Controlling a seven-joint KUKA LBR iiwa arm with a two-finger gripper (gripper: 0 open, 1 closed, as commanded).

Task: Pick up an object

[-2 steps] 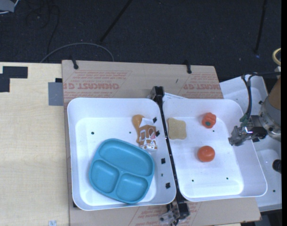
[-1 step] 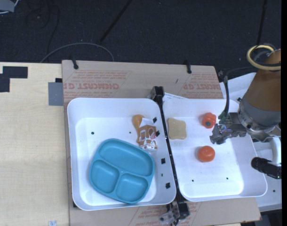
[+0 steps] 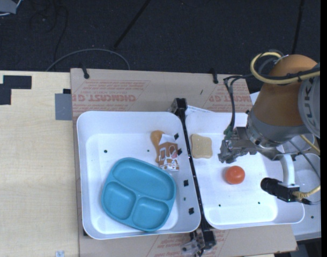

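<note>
Right bin [image 3: 249,216]: red tomato [image 3: 235,174] lies on the floor just near-right of the gripper [image 3: 228,153], close beside it but not between the fingers; it is round, so no long axis to align to, and a tan bread slice [image 3: 201,146] sits just left of the gripper. Cannot tell from this view whether the claw is open or closed, and nothing is visibly gripped. Arm [image 3: 284,103] reaches in from the right, wrist bent down low over the far-middle of that bin.
</note>
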